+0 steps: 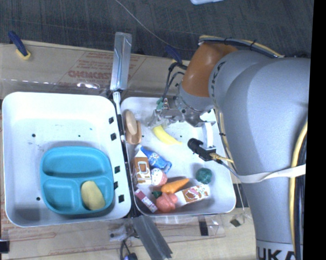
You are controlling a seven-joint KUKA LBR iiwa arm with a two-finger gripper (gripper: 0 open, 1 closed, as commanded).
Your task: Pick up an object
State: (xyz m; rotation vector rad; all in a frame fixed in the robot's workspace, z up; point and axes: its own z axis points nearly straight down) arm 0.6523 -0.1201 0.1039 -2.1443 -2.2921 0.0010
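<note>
Nearest target: a yellow banana (165, 134) lies loose on the floor of the right bin (224, 202), toward its back, just below the hand.
Other candidates: a blue packet (155, 159), an orange carrot (176, 185), a small carton (142, 171), a printed box (195, 194), a dark green ball (204, 175) and a pinkish red fruit (167, 202) crowd the front half of the same bin; several touch or overlap.
Hand: the hand (162, 111) hangs over the back of the right bin, just above the banana; whether its fingers are apart or together I cannot tell, and nothing shows between them.
Why placed so: the banana sits apart from the clutter, so it looks the easier pick, judging from the hand's position above it.
Arm: the grey arm (260, 120) reaches in from the right, its orange band (200, 69) above the wrist.
Left bin: the left bin (23, 115) holds a blue divided tray (70, 166) with a yellow lemon-like fruit (93, 195) in its front right compartment.
Divider edge: a tan bread-like piece (132, 127) leans at the wall between the bins.
Surface: both bins sit on the tabletop (63, 68), over cardboard with red print.
Room: dark carpet (60, 9) lies behind.
</note>
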